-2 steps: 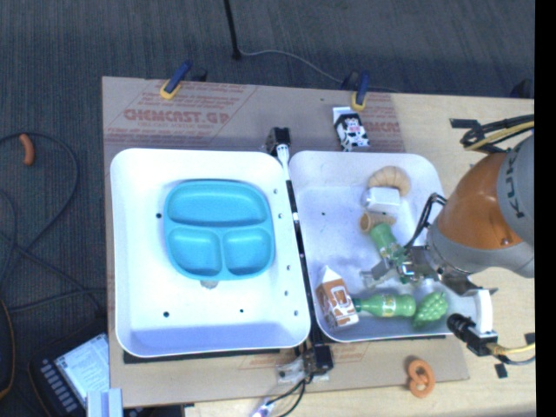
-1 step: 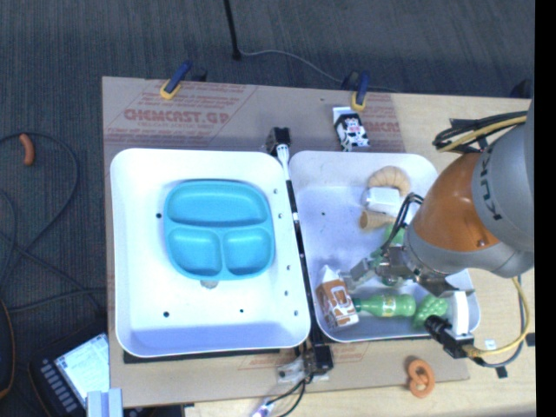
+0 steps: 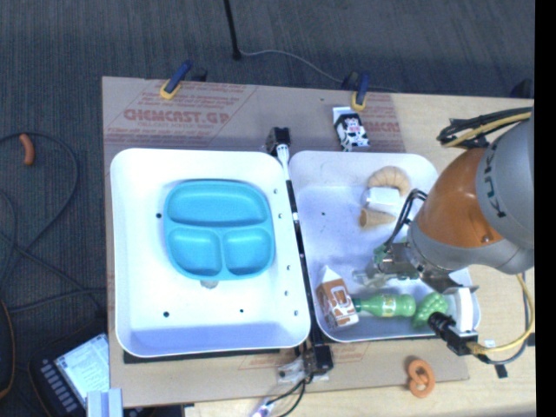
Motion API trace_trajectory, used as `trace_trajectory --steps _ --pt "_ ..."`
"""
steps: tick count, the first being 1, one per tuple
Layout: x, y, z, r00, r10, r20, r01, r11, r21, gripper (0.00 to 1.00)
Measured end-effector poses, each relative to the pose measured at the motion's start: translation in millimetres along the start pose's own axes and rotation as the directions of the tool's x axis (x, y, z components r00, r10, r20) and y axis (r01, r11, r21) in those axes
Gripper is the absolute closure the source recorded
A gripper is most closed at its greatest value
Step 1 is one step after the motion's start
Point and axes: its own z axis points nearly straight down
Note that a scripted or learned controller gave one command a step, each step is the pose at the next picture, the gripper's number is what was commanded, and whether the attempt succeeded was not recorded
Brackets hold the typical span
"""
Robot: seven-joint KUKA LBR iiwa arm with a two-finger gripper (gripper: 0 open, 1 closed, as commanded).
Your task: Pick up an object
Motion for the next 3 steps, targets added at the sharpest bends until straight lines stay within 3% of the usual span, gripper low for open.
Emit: trace_trajectory --steps 1,2,3 --pt "8 -2 -100 1.0 -0.003 -0.007 0.003 1.0 0.012 1.0" --pt "53 81 -171 1.0 -0.004 -0.007 0.004 1.0 0.01 1.0" --pt "70 93 -128 1.0 -0.003 -0.007 0.003 1.0 0.015 1.0"
